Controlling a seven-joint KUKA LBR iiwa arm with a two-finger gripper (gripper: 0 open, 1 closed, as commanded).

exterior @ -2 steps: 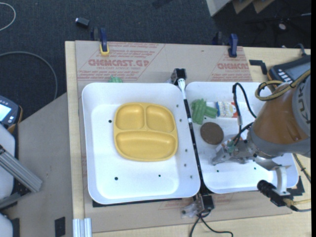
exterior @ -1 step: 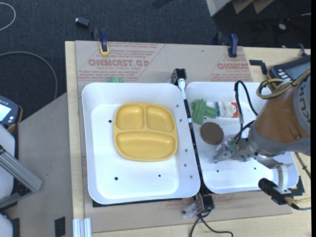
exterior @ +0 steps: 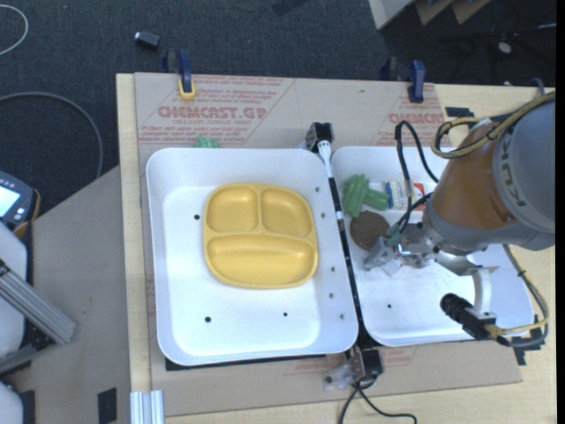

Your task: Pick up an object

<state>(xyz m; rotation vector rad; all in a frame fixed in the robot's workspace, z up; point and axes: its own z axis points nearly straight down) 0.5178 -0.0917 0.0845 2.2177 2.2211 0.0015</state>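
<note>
My gripper [exterior: 386, 254] is low in the right bin [exterior: 494, 325], near its left wall. Just above and left of the gripper lies a brown round object [exterior: 368, 227], touching or almost touching its metal tip. A green object [exterior: 357, 193] sits behind the brown one, and a white tube with a coloured label [exterior: 400, 193] lies to the green object's right. The arm's orange wrist band [exterior: 468, 193] and grey body cover much of the bin's right half.
The left bin [exterior: 177, 263] holds a yellow divided plate [exterior: 260, 235] in its middle. A black cable runs along the wall between the bins [exterior: 340, 237]. Blue clamps [exterior: 184, 69] [exterior: 416, 79] stand at the bench's far edge.
</note>
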